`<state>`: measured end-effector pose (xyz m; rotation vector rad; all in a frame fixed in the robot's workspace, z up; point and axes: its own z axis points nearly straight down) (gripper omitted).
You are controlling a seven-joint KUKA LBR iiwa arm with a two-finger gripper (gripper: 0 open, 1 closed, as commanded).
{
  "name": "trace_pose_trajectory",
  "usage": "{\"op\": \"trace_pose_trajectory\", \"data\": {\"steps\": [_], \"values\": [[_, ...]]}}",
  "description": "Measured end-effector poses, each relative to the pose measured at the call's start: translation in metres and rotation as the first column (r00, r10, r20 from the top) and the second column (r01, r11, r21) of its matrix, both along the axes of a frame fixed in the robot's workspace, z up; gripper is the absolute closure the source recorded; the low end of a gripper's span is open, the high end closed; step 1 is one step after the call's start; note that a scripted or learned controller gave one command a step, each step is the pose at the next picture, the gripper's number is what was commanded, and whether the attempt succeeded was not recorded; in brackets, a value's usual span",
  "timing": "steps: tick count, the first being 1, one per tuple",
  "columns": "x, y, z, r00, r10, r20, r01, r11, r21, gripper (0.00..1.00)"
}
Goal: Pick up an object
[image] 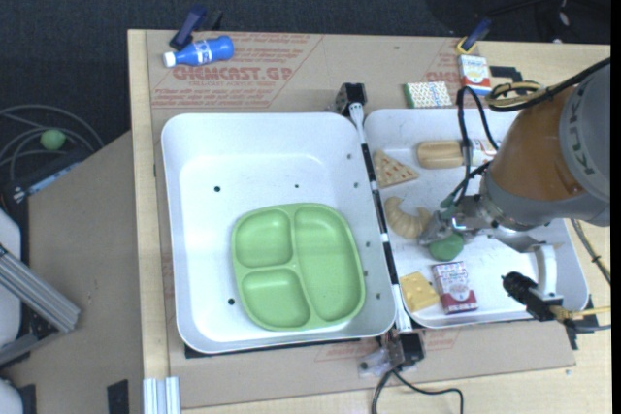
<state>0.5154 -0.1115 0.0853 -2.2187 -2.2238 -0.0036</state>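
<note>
My gripper [444,230] reaches down into the right bin [572,281], just above a small green round object [447,247]. A tan croissant-shaped piece [405,218] lies just left of the gripper. Farther back in this bin are a cracker-like triangle [393,171] and a beige bread roll [439,153]. Near the front lie a yellow cheese slice [418,290] and a red and white packet [454,287]. The grey arm with its orange band [534,155] covers the bin's right part.
The left bin [194,170] holds a green divided plate [296,265]. On the bench behind the bins lie a blue and white bottle [199,50], a small patterned card [428,94] and a yellow and white box [474,70]. Black clamps [351,97] join the bins.
</note>
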Motion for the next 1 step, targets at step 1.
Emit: {"op": "trace_pose_trajectory", "data": {"steps": [1], "values": [[0.0247, 0.0643, 0.0999, 1.000, -0.001, 0.000, 0.001, 1.000, -0.001, 1.00]]}}
